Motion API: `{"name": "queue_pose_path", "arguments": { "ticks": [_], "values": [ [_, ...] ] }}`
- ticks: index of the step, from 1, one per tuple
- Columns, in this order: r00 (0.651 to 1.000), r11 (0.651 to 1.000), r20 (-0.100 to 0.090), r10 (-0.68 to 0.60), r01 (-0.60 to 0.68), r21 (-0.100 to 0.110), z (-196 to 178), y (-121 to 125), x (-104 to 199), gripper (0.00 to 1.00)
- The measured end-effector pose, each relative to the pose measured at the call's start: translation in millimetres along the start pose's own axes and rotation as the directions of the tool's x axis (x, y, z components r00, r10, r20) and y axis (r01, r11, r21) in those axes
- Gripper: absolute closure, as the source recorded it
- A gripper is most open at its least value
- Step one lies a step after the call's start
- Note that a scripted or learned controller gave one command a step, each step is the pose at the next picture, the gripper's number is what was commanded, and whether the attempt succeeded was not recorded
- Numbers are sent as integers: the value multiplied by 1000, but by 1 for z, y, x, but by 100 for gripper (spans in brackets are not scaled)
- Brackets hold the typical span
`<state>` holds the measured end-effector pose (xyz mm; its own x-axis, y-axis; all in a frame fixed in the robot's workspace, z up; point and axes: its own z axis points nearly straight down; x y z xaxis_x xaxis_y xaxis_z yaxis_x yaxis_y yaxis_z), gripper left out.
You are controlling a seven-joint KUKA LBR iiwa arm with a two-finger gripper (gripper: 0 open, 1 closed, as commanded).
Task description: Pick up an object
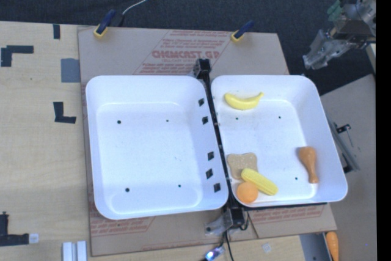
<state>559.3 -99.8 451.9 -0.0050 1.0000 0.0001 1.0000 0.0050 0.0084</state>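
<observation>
The right bin (305, 87) holds several toy foods. A yellow banana (243, 100) lies near its far left corner. A tan bread slice (242, 162), a yellow corn cob (259, 182) and an orange (247, 193) cluster at its near left corner. A brown drumstick (308, 163) rests by the right wall. My gripper (314, 57) hangs outside the bins, beyond the right bin's far right corner, well apart from every object, with nothing seen in it.
The left bin (98, 91) stands beside the right one on a cardboard sheet (177, 52) held by two clamps. A black divider with clips (209, 125) runs between the bins. A cable (143, 0) trails at the back.
</observation>
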Motion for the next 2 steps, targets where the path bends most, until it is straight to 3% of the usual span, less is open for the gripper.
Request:
{"name": "queue_pose_path", "arguments": {
  "ticks": [2],
  "values": [
    [1000, 1000, 3, 2, -2, 8, -14, 3, -2, 100]
  ]
}}
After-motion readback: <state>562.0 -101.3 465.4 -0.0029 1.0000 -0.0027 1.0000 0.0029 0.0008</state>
